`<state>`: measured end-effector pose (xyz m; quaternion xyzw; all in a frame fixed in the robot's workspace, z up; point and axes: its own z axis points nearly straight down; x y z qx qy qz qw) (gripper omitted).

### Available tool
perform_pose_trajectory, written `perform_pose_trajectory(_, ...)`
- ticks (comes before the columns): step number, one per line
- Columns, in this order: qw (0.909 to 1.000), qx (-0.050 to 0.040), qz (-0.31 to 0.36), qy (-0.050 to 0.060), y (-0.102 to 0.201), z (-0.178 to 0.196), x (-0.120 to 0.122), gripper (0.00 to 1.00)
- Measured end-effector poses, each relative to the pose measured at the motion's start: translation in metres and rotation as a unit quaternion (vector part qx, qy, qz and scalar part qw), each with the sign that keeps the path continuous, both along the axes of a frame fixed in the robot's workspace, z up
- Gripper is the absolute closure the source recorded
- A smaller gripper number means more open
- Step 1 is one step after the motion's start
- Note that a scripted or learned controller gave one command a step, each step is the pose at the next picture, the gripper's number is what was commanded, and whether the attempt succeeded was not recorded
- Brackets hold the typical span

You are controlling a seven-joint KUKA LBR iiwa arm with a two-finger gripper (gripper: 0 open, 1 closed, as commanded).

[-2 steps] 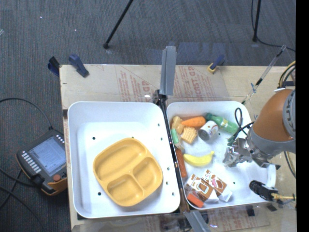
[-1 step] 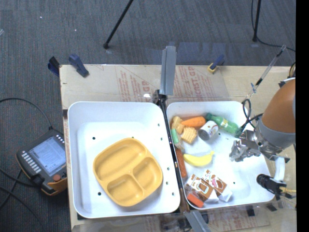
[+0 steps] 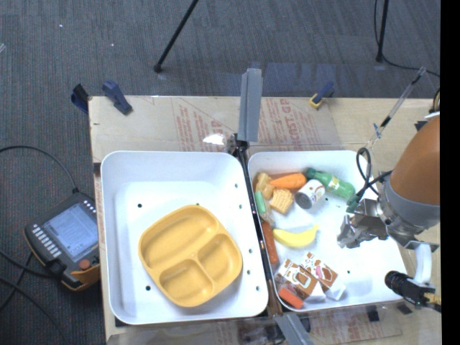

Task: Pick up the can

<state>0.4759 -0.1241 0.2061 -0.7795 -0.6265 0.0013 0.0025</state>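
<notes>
The can (image 3: 310, 193) lies on its side in the right bin (image 3: 374, 282), between a carrot (image 3: 289, 181) and a green bottle (image 3: 332, 184). Probably light, stiff, a bit slick, so I'd grab across its round body. Gripper (image 3: 350, 237) hovers nearby; can't tell its state.
</notes>
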Motion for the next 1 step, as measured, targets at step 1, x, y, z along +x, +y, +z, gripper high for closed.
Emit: perform_pose_trajectory(1,0.9999,-0.0004,-0.011,0.001,0.0622,0.0083,-0.0005,1.0)
